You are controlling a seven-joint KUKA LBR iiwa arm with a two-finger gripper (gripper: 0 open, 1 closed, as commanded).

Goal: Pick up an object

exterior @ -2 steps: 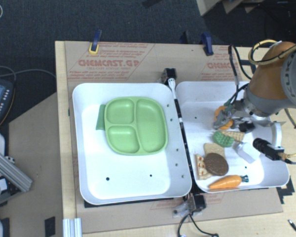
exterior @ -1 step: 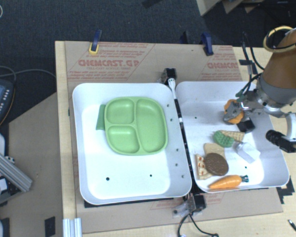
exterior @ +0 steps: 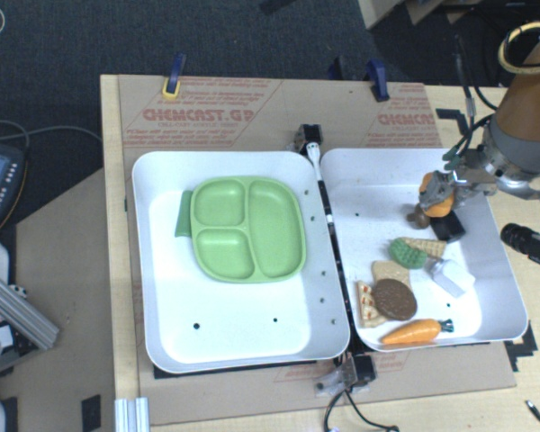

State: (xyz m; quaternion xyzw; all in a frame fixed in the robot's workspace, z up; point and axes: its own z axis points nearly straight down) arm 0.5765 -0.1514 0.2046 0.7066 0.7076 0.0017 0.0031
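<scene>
The end effector (exterior: 439,207) sits low in the right bin (exterior: 360,174), down among the toy food, with an orange-and-brown piece (exterior: 432,207) right against it. Whether that piece is actually between the fingers I cannot tell; dark hardware covers the spot, so its state stays unknown. I'd judge the pick at the grasp stage, with the lift left to do. Just below it lie a green ridged piece (exterior: 407,252) and a white block (exterior: 452,280); further below, a brown cookie (exterior: 394,299) and a carrot (exterior: 416,332). Well off to its left, the other bin (exterior: 153,241) holds a green divided plate (exterior: 248,228). The arm's upper part is cut off by the edge of the frame.
</scene>
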